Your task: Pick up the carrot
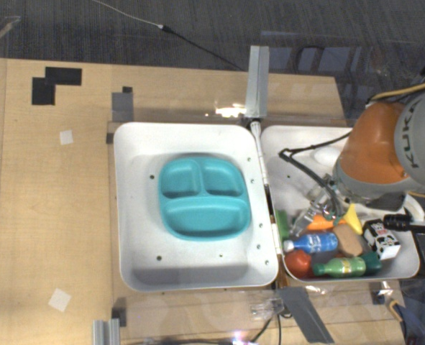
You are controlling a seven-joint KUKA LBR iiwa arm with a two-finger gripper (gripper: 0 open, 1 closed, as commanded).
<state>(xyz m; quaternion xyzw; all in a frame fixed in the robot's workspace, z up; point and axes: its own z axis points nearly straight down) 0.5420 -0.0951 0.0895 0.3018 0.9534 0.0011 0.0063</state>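
Camera view, writing first: partial black letters "KU" on grey arm (413, 139) above orange band. Carrot (320, 224): small, smooth, bright orange, plastic-looking, lying in right bin (298, 144) among toys, touching blue-labelled bottle (316, 244), near green bottle (345, 267) and red ball (297, 263). Gripper (320, 205) low, just above carrot; opening impossible to tell. Teal sectioned tray (201, 196) in left bin (136, 192).
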